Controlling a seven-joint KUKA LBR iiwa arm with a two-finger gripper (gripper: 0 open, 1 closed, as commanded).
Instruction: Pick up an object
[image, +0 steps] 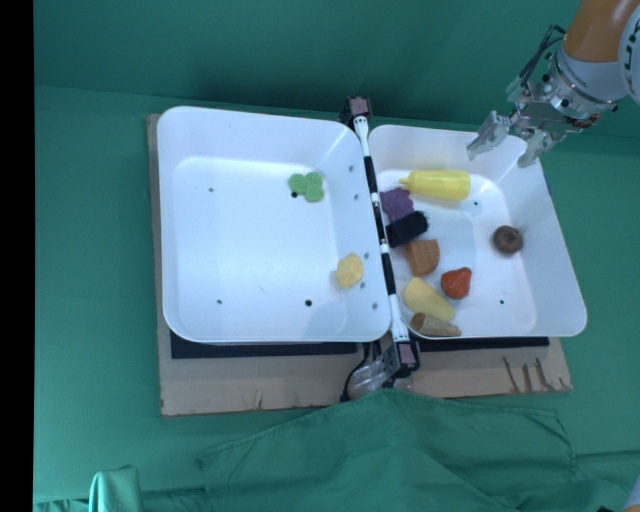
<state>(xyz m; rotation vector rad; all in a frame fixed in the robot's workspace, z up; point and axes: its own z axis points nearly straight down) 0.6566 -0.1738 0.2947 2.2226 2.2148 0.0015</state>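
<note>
the metal two-finger tool (511, 139) hangs in the upper right of the frame, over the far rim of the right-hand shallow white plastic bin (560, 260), its two fingers spread apart with nothing between them. above it the grey arm with its orange band (604, 30) runs out of the top right corner.

in the right bin, near its upper edge, lies a smooth yellow corn-cob-shaped toy (438, 184), long axis running left to right across the frame, its narrower end pointing left. just below and left of it sit a purple lumpy grape-like piece (396, 202) and a black oblong piece (407, 229), close against the divider. lower down are an orange waffle-textured wedge (423, 256), a glossy red rounded piece (457, 283), a pale yellow tapered piece (428, 299) lying on a slant, and a tan cone-like piece (435, 325) near the lower rim. a small brown ring-shaped doughnut toy (507, 239) sits apart towards the bin's right side.

the left white bin (200, 290) holds a green clover-shaped piece (308, 186) at upper centre and a pale yellow rounded piece (349, 270) near its right wall.

both bins rest on a brown cardboard sheet (250, 395) on the green cloth-covered desk (90, 250). no writing is readable.
</note>
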